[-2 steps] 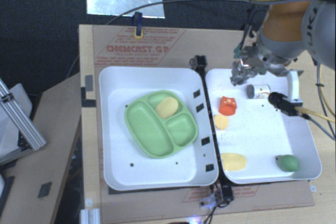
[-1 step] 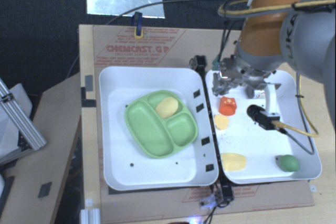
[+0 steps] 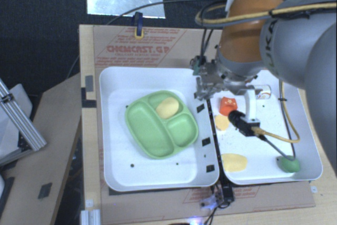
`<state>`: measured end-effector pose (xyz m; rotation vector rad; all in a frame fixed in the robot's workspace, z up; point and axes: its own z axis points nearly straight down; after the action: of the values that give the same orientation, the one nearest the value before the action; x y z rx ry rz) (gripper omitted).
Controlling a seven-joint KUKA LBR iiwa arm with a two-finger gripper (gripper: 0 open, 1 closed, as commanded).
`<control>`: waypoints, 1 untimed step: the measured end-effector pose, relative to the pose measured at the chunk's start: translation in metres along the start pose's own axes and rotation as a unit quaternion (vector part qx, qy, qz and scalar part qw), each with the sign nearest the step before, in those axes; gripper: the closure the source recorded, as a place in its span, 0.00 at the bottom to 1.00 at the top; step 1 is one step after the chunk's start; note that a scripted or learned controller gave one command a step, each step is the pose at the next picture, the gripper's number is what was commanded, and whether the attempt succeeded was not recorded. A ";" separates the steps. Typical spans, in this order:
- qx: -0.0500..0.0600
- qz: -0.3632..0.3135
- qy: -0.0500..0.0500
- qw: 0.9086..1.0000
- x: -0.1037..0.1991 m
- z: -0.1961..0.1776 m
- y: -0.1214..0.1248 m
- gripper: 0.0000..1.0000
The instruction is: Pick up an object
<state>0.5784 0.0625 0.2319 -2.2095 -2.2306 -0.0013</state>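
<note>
Arm over right bin | I can't tell how the jaws stand; orange piece lies just below them | yellow piece sits in green tray, left bin

Both bins, the left bin and the right bin, are plain white. In the left one, a pale green divided plate carries a pale yellow lump at its 1 o'clock compartment. The right bin holds an orange-red object, a yellow-tan piece, a yellow oval piece and a dark green object. The arm is grey with an orange band. Red lettering marks the tan cardboard.
</note>
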 end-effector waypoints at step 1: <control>0.001 0.000 0.000 1.000 0.048 0.010 -0.028 1.00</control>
<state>0.5499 0.1102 0.2216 -2.2086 -2.2294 0.0018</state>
